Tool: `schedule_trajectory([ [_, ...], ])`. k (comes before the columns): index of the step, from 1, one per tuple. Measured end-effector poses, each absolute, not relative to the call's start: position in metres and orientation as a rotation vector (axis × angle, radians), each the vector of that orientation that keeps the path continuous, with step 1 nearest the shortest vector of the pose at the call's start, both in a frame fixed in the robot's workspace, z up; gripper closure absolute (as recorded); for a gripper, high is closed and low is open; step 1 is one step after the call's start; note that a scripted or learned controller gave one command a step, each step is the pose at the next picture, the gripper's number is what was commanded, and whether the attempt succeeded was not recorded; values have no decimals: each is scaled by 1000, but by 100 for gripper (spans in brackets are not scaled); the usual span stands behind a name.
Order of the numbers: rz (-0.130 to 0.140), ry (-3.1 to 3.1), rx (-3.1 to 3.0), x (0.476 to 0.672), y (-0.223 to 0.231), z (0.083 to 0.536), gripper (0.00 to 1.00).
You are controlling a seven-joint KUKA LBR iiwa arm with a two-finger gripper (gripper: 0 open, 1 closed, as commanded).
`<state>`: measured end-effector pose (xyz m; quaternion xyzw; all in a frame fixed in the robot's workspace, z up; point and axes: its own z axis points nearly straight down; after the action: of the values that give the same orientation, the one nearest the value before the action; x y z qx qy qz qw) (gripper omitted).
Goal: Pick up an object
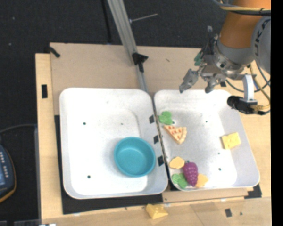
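My gripper (197,84) hangs open over the far edge of the right bin (205,107), its two dark fingers spread apart with nothing between them. In that bin lie a pizza slice (176,133) and a green piece (166,117) near the left wall, and a yellow cheese block (230,140) toward the right. At the near left corner cluster purple grapes (191,172), a yellow piece (177,162), a green piece (178,179) and an orange piece (201,180). All lie well below and in front of the gripper.
The left bin (94,107) holds a teal bowl (134,156). A grey metal pole (125,29) slants down to the gap between the bins. A yellow wedge (156,211) lies on the bench in front of the bins. A handheld device (0,171) sits at far left.
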<state>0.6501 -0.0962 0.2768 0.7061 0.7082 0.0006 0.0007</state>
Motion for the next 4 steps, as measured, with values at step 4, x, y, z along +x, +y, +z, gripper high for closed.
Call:
schedule_trajectory([
  [4, -1, 2217, 2224, 640, -103, 132, 0],
])
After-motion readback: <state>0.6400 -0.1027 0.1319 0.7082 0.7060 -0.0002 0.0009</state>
